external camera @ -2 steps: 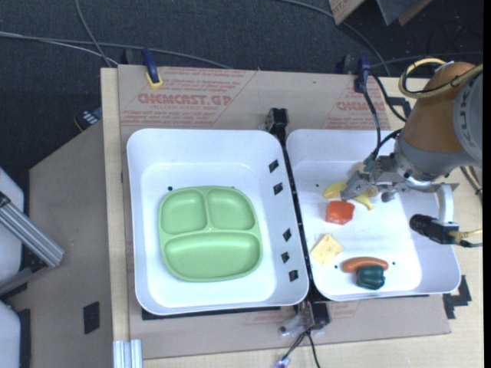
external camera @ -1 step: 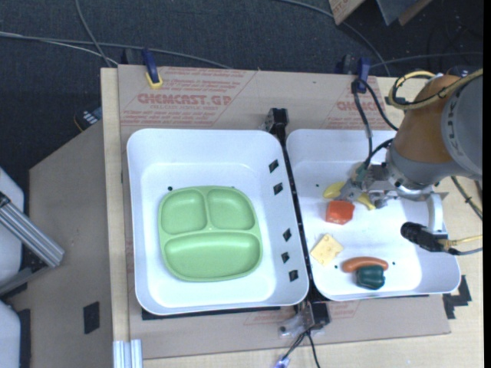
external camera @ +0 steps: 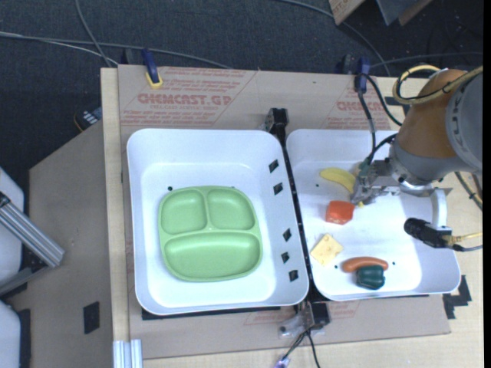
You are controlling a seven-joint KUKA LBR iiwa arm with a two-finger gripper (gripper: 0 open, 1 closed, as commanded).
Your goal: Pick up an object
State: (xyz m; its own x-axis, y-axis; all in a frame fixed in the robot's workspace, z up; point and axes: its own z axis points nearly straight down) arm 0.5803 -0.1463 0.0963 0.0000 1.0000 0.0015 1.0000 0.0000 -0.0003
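My gripper [external camera: 362, 191] hangs low over the right bin [external camera: 430, 278], in its back half. Just to its left lies a yellow banana [external camera: 337, 178]. A red-orange block [external camera: 339, 211] sits right below and in front of the gripper tip, very close to it; I cannot see contact. Toward the bin's front lie a pale yellow cheese wedge [external camera: 327, 249], an orange sausage-shaped piece [external camera: 364, 264] and a dark teal lump [external camera: 370, 278] touching it. I see nothing held by the gripper.
The left bin [external camera: 146, 167] holds a green divided plate [external camera: 209, 231]. A black divider with clips [external camera: 288, 205] runs between the bins. The arm's orange band and grey body [external camera: 441, 129] cover the right bin's back right corner.
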